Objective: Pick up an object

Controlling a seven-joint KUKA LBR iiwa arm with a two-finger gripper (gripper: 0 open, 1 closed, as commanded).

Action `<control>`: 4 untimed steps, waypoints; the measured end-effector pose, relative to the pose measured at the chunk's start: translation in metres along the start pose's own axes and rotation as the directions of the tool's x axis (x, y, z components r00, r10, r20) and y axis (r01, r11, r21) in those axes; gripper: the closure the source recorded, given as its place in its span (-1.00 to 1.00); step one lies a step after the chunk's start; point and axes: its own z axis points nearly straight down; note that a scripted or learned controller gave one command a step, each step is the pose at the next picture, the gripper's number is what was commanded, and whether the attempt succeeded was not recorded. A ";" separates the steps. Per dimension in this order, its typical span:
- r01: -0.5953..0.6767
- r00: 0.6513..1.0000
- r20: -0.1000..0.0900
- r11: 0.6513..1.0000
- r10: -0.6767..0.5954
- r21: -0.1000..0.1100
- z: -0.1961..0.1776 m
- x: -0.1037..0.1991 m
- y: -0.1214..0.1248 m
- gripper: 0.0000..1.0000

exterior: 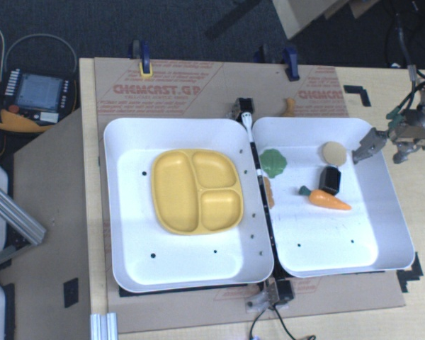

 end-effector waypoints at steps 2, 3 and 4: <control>0.003 1.000 0.000 1.000 -0.003 -0.004 0.039 0.007 0.000 -1.00; 0.002 1.000 -0.001 1.000 -0.002 -0.003 0.093 0.008 -0.011 -1.00; 0.003 1.000 -0.001 1.000 -0.003 -0.001 0.154 0.016 -0.012 -1.00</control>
